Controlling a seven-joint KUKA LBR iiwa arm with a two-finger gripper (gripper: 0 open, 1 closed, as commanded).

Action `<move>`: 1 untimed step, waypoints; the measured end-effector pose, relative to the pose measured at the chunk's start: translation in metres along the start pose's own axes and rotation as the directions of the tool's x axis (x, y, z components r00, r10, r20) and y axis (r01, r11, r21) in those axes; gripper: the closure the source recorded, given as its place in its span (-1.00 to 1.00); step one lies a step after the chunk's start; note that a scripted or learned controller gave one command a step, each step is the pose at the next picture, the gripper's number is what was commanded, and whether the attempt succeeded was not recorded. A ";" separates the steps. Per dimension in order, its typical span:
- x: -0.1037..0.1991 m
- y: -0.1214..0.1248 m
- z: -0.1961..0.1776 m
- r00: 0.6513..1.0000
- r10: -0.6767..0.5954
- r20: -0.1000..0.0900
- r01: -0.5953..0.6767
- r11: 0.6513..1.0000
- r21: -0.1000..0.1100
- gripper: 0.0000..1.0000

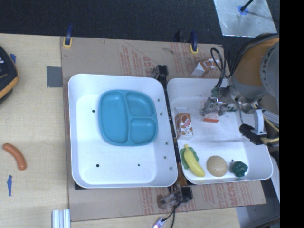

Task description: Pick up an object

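In the right bin [209, 89] lie a small printed carton [183, 125], a yellow banana with a green end [191, 159], a tan round bun [217, 166] and a dark green broccoli piece [239, 168]. My gripper [213, 109] hangs low over the upper right part of this bin, at the end of the grey and orange arm. A small red-orange thing [211, 119] shows right under its tip. Whether that piece is held or just lying there I cannot tell.
The left bin [80, 141] holds a blue divided plate [128, 117]. A sausage [15, 156] lies on the bench at far left, and a dark device [6, 75] sits at the left edge. Clamps and cables run along the cardboard's edges.
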State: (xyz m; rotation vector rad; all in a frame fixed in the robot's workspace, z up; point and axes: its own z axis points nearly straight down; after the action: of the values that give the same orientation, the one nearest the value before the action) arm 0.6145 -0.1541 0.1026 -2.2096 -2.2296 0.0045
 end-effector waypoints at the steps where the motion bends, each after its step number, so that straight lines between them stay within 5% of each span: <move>1: 0.089 -0.021 -0.090 1.000 0.004 -0.002 -0.004 1.000 -0.003 1.00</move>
State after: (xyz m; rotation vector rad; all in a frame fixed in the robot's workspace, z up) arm 0.5933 -0.0651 0.1928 -2.2142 -2.2262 -0.0008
